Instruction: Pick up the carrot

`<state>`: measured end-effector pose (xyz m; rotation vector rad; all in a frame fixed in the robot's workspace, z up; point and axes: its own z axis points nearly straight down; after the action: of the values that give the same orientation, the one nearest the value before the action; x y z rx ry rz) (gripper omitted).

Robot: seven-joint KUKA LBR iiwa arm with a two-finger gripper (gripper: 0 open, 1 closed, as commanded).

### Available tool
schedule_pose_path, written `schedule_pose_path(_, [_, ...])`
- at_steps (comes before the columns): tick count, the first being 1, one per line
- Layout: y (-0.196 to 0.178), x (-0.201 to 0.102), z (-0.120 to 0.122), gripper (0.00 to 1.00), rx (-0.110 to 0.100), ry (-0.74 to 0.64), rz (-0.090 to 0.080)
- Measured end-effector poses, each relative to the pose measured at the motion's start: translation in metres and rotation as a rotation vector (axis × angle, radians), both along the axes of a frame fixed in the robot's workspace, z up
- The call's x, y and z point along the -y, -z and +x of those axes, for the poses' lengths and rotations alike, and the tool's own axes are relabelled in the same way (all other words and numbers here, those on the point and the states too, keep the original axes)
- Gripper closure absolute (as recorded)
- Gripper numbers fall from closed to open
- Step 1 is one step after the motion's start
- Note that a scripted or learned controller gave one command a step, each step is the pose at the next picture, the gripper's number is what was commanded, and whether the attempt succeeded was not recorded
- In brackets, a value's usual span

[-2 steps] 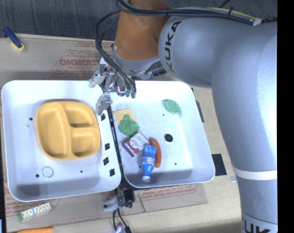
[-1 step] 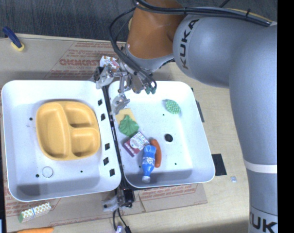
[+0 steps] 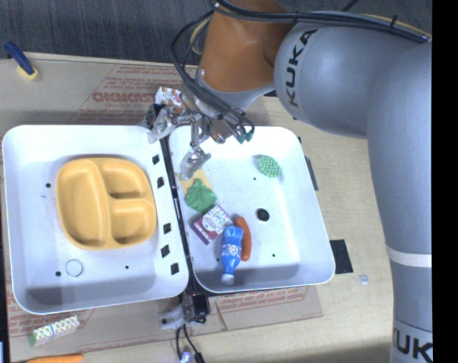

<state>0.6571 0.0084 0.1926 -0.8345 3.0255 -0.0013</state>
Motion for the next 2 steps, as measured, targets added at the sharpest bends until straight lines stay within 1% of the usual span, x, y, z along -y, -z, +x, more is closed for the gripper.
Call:
schedule_pose_path(1, [-0.011,-0.001,0.001,1.0,0.003,0.0,0.0])
schedule_pose_path(2, [-0.11,0.036,0.0,1.0,0.002,-0.024,-0.002])
